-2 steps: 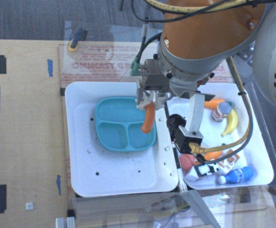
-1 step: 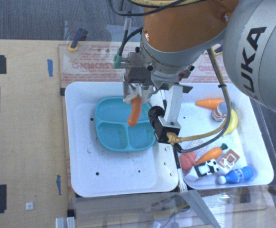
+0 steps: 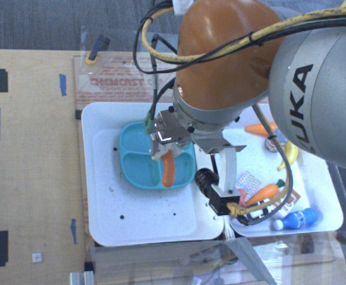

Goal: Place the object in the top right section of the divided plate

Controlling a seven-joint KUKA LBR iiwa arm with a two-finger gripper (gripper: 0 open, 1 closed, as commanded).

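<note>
A pale wooden bench (image 3: pixel 30 177) carries black corner marks and short blue tape strips, with grey floor beyond its far edge. Two shallow white bins sit side by side on it, seen from above at a slant. Nearest the viewer, below and to the right of the gripper, the right bin (image 3: pixel 333 212) holds loose items: one blue bottle (image 3: pixel 298 219) with a white cap at the near rim, one orange carrot (image 3: pixel 262 193) lying aslant, and one red-and-white checked packet (image 3: pixel 248 183) beside it. Farther back in that bin lie a second carrot (image 3: pixel 260 129) and one yellow banana-like piece (image 3: pixel 290 152), partly hidden by the arm. The left bin (image 3: pixel 137 218) holds one blue divided plate (image 3: pixel 134 162), directly below the gripper. The gripper (image 3: pixel 164 153) hangs over the plate's right side, and its tips are crowded together so tightly in this view that I cannot tell whether they are apart or closed. One orange sausage-shaped object (image 3: pixel 168 172) lies just under the gripper, in the plate's near right section, its long axis running from near to far, the far end reaching up to the fingertips. Whether it is held cannot be judged. Above everything, the grey KUKA arm (image 3: pixel 315 70) with its large orange band (image 3: pixel 226 46) covers the upper right, looped with black and yellow cables. One clear plastic sheet (image 3: pixel 113 82) lies on the bench beyond the left bin.
</note>
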